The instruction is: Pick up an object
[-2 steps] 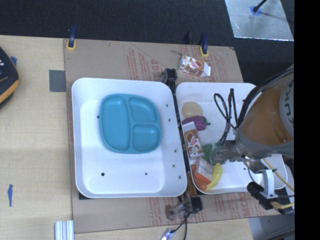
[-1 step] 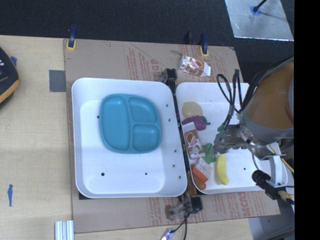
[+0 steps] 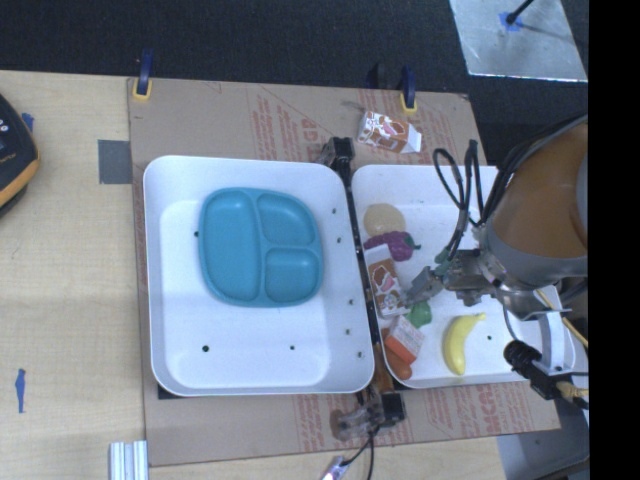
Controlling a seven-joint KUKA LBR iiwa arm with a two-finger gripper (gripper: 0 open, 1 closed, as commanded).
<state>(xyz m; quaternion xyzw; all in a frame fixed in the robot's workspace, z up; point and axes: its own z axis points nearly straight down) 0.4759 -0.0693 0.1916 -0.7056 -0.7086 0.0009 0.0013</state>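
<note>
I see faint red print along the cardboard sheet [image 3: 300, 103] and markings on the small packet [image 3: 389, 133] above the bins, but none is legible.

The two shallow white bins [image 3: 180, 268] look like smooth, faintly glossy plastic, as does the teal divided plastic tray [image 3: 262, 246]. Beneath them lies matt brown printed cardboard [image 3: 250, 118] on pale, seemingly wooden bench [image 3: 60, 268].

The left bin [image 3: 160, 268] holds a blue divided plate [image 3: 262, 246]. The tool [image 3: 428, 286] hovers in the right bin [image 3: 430, 183], near a banana [image 3: 457, 342].
</note>
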